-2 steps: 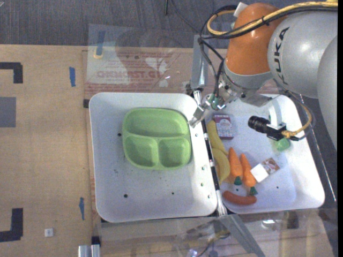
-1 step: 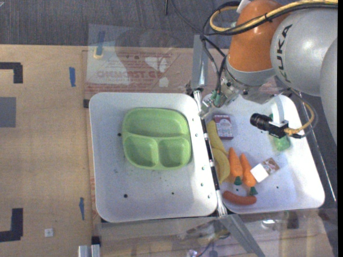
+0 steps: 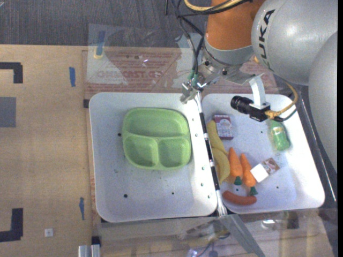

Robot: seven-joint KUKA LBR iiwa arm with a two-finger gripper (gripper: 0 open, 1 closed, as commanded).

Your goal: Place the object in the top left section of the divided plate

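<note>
You can read "KUKA" (image 3: 261, 21) in dark letters running down the grey arm (image 3: 300, 31), just right of its orange band (image 3: 231, 15). The clear sheet (image 3: 134, 63) beyond the bins carries reddish print, but it is too faint and glare-washed to read. The gripper (image 3: 191, 90) hangs over the far end of the seam between the two bins, small and dark against the rim; you cannot tell how far its fingers are parted, and nothing can be seen between them. The plate (image 3: 156, 138) is green and sits in the left bin (image 3: 107, 186), its long side across the bin, with one wide section on the far side and two smaller ones on the near side. In the right bin (image 3: 300, 191) you see a banana (image 3: 218, 149) lying along the seam wall, its long axis running far to near. Beside it lie two carrots (image 3: 241, 167), also pointing far to near with green tops at the near end, and a sausage (image 3: 239, 198) lying crosswise at the near edge. A small red packet (image 3: 223, 126) sits near the banana's far end; its label is too small to read. A green bottle (image 3: 279, 137) and a white and brown box (image 3: 264, 170) lie further right. A black camera (image 3: 246, 106) on the wrist overhangs the right bin.
</note>
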